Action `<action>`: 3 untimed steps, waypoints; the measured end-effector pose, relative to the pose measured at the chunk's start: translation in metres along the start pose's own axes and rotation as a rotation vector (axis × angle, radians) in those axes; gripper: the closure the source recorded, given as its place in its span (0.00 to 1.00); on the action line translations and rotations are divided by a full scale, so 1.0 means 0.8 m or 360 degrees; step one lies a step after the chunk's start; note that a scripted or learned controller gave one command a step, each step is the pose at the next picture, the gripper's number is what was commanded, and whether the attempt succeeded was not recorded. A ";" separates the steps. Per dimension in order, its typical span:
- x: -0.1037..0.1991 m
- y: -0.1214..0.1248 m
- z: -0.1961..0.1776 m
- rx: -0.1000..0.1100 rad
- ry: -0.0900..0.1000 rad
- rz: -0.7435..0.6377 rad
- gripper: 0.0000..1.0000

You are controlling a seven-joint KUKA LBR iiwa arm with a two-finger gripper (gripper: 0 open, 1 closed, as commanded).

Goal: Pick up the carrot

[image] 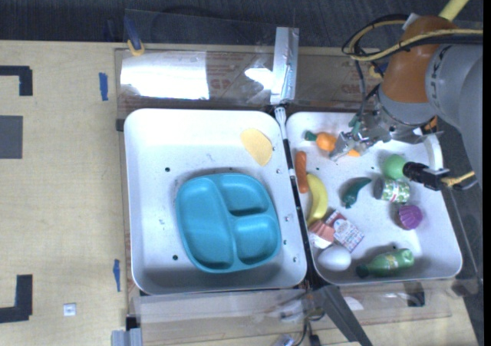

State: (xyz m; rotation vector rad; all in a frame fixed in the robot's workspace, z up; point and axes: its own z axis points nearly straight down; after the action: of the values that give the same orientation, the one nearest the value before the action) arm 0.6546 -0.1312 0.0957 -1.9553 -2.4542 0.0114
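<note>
- Nearest the camera, along the front wall of the right shallow white bin, lie a green bottle-shaped toy and a white egg-shaped toy, with a small red-and-white packet just behind the egg.
- In the left shallow white bin a blue divided plastic tray takes up the front half; a flat yellow chip-like piece lies behind it, near the wall between the bins.
- Mid-way back in the right bin are a yellow banana, a dark teal toy, a small printed can and a purple toy.
- The slim orange carrot lies against the bin's left wall, just behind the banana, resting on the bin floor and untouched.
- Farther back, the arm's tool is low over the rear of the right bin, beside a round orange fruit and apart from the carrot.
- Whether the tool is open or closed I cannot tell; nothing is visibly held in it.
- Judging by this, the pick is not yet done: the tool needs to shift toward the left wall, line up along the carrot, close on it and lift.
- The wooden desk carries both bins.
</note>
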 end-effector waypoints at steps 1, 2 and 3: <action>-0.031 -0.038 0.012 0.0014 0.0016 0.0670 1.00; -0.054 -0.050 0.010 -0.0003 0.0010 0.0753 1.00; 0.007 0.020 -0.106 -0.0025 0.0006 0.0913 1.00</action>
State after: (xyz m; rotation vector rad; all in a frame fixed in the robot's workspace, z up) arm 0.6695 -0.1222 0.1801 -2.5769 -1.8058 -0.0103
